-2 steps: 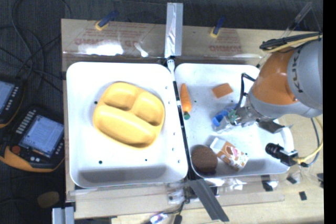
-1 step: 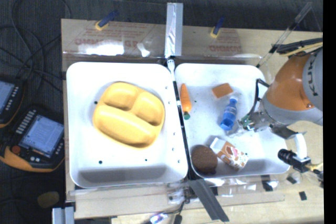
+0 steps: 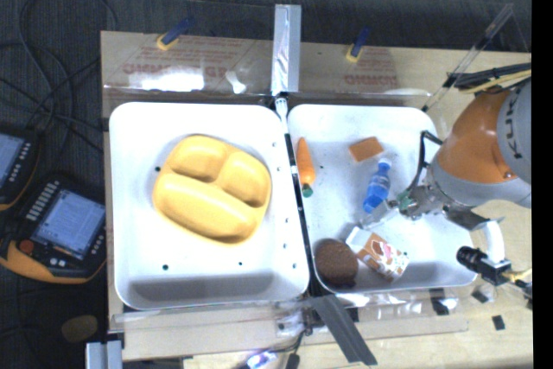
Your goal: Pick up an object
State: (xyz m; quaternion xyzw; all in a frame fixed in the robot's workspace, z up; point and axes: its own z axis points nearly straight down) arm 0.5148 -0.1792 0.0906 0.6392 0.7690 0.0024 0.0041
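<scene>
Gripper (image 3: 413, 206), just right of the bottle (image 3: 377, 185) lying in the right bin (image 3: 406, 118), grip state cannot be told; risk: round bottle rolling away from a glancing contact

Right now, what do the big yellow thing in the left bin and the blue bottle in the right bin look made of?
Yellow bread-shaped object: likely soft foam or moulded plastic; matte, rounded lobes, no glare. Blue bottle: probably thin clear plastic tinted blue; translucent body with a lighter cap end. Both are guesses from look alone.
</scene>
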